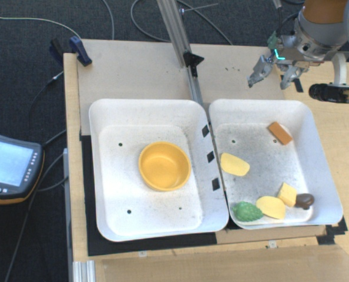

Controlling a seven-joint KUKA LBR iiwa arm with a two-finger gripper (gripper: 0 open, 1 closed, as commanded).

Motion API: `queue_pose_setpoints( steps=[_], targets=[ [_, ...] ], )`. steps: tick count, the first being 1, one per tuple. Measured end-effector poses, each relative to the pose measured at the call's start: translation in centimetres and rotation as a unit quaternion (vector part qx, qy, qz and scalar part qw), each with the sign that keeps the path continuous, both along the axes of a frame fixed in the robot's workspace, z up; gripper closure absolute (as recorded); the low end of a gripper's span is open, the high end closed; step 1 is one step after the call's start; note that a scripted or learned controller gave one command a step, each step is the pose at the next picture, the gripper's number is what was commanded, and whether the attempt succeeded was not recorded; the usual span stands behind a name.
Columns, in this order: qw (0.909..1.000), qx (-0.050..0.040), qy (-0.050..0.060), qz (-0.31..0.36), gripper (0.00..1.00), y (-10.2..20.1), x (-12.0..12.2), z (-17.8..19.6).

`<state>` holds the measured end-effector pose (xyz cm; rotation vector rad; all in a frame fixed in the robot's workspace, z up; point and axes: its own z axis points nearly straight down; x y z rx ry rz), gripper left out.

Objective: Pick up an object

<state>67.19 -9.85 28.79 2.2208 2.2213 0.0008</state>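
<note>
At the near edge of the right bin lie a green piece, two yellow pieces and a brown one. Further back sits an orange block, its long axis slanting. Beyond the bin's far rim the gripper hangs spread wide and holding nothing; the block lies just nearward of it.

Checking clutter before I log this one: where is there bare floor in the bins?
Left bin: bare all around the yellow bowl. Right bin: bare between orange block and yellow piece; crowded near corner around green piece.
</note>
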Motion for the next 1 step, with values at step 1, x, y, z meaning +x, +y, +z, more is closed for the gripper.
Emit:
queue_pose_setpoints(
  steps=[1],
  targets=[
    [1.0000,0.0000,0.000,0.000,0.00,0.00,0.00,-0.01]
  ],
)
